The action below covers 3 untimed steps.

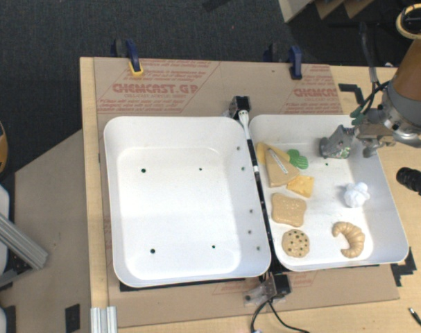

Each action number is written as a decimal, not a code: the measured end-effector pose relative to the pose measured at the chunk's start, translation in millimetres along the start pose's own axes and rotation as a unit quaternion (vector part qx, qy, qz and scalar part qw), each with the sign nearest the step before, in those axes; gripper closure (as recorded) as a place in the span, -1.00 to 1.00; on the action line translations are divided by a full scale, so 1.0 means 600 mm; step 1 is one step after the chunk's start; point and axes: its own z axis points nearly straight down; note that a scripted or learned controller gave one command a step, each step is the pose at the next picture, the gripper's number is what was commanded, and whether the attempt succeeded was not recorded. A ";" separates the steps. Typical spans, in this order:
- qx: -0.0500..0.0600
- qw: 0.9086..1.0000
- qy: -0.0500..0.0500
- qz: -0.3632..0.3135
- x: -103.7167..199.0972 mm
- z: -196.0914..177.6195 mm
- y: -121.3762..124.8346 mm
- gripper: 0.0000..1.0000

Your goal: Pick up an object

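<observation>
The worktop [196, 82] was a brown board w/ red print, carrying two shallow white bins side by side. The left bin [127, 186] showed just a few dark dots on its floor. The right bin [387, 214] held all the small items. The arm [410, 89] reached in from the right, orange band above the wrist, w/ the gripper [335, 146] low over the right bin's upper area, near the back wall. Couldn't tell if the fingers were open or closed; nothing visibly sat between them.

Items, approx. big to small: a tan wedge [276, 166] along the bin's left side, a bread slice [288, 209] below it, a croissant [349, 237] near the front right, a cookie [295, 243] at the front, a yellow cheese piece [301, 184] touching the wedge, a white crumpled object [356, 194] toward the right, and a green piece [297, 160] just beside the wedge's top. All lay on the bin floor, apart from the gripper.
</observation>
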 end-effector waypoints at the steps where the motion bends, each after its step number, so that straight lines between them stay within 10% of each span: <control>1: 0.002 1.000 0.001 -0.002 0.036 0.204 0.060 -1.00; 3: -0.006 1.000 0.000 0.001 0.093 0.236 0.082 -1.00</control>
